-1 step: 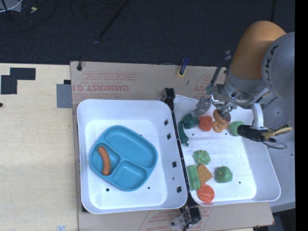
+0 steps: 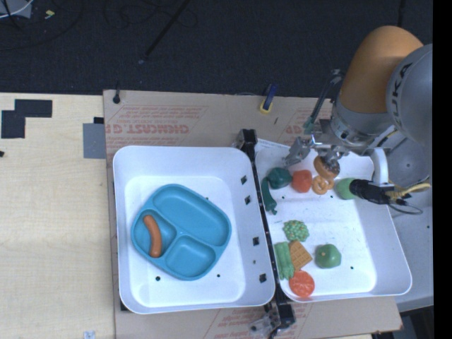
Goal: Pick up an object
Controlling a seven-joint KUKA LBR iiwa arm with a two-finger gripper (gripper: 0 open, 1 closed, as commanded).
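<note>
Arm (image 2: 395, 83) cut off by right edge.

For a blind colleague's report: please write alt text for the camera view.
A grey robot arm reaches from the right over the right bin, which holds toy foods. The left bin holds a blue divided plate with a sausage.

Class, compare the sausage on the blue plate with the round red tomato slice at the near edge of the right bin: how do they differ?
The sausage is long, curved and orange; the tomato slice is round, flat and red. The sausage lies in a compartment of the blue plate in the left bin; the tomato slice lies on the right bin's floor. Both are toy foods.
</note>
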